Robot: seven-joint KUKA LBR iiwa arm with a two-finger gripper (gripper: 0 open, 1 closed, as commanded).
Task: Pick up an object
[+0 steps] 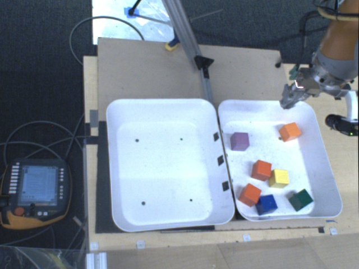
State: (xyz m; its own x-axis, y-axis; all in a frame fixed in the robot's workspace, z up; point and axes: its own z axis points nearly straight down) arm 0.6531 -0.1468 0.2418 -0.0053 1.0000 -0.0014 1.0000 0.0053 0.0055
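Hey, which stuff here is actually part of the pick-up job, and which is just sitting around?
Part of the job:
gripper
right bin
purple cube
light orange cube
two red-orange cubes
yellow cube
blue cube
green cube

Just lying about:
left bin
teach pendant
cables

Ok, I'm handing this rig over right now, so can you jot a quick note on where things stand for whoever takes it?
Hand: above the far rim of the right bin, nothing between its fingers that I can see.
Blocks, all in the right bin: purple, orange nearest the hand, red-orange touching yellow, another red-orange beside blue, green.
Done: nothing lifted.
Left: grasp and lift one block.
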